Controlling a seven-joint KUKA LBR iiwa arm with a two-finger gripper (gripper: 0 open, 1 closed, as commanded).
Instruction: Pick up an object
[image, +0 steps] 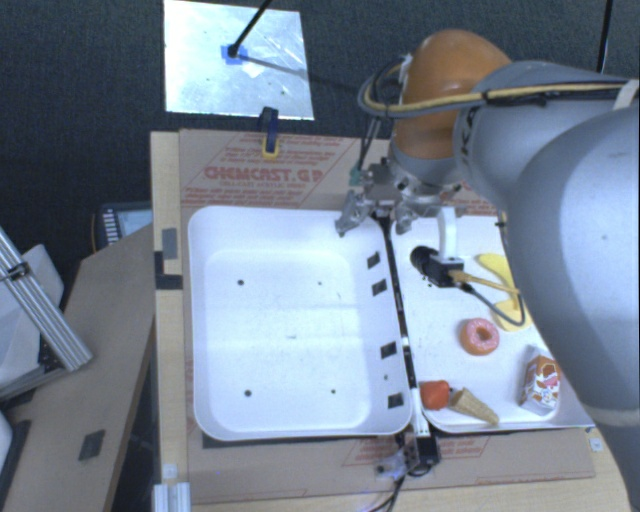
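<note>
I had the tool (375, 218) hanging well beyond the pink ring doughnut (480, 336), up by the far rim where the two bins meet. As far as that slanted view let me judge, it was released, spread with nothing between its tips. No object had been picked yet.

Every candidate lay in the shallow white bin (440, 340) that held the doughnut. A yellow banana-shaped piece (498, 270) sat just beyond the doughnut. A small brown-and-white carton (540, 385) stood nearer than the doughnut, towards the arm's side. A tan cone with an orange-red end (455, 398) lay nearer too, close to the near wall. The neighbouring white bin (280, 320), on the far side of the doughnut from the arm, was where I saw no candidates.

My worry was the starting spot. A straight descent from there would have met the rim or the joint between the bins, or closed on bare plastic, since nothing lay beneath the tool. The doughnut was low and rounded, so I judged it could squirt out of a pinch. The cone and carton sat near walls that might block one tip.

The only writing I could read was "CHEMCAST" in red, on the brown cardboard sheet (265, 172) beyond the doughnut, past the bins' far rim. The carton's printing was too small to read.
</note>
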